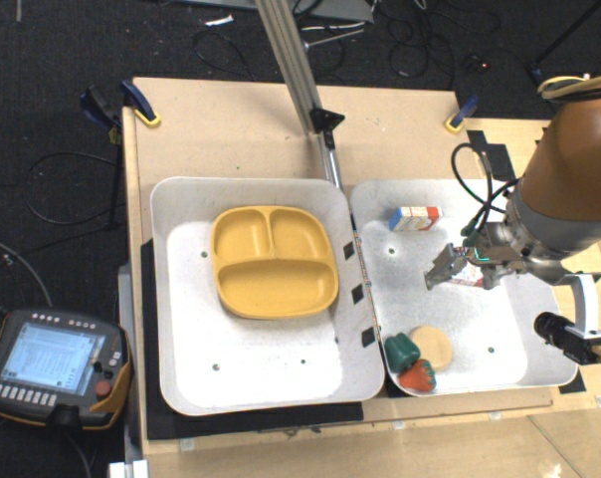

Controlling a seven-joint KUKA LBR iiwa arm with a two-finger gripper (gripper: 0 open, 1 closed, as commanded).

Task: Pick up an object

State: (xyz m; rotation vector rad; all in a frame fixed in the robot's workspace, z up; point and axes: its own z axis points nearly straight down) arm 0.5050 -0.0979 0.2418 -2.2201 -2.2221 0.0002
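Observation:
My gripper (458, 270) hangs over the middle of the right bin (500, 366), reaching in from the right below the orange band of the arm. A small white box with red and blue ends (415, 218) lies near the bin's far edge, up and left of the gripper. A small white and red item (469, 281) lies partly hidden right under the gripper. In the bin's near left corner sit a tan disc (432, 346), a green piece (401, 349) and a red piece (417, 375), touching each other.
The left bin (181, 366) bears a yellow divided plate (275, 261). A grey metal pole (293, 53) slants up from between the bins. A teach pendant (52, 366) lies off the bench at the lower left. Clamps sit at the bench's far corners.

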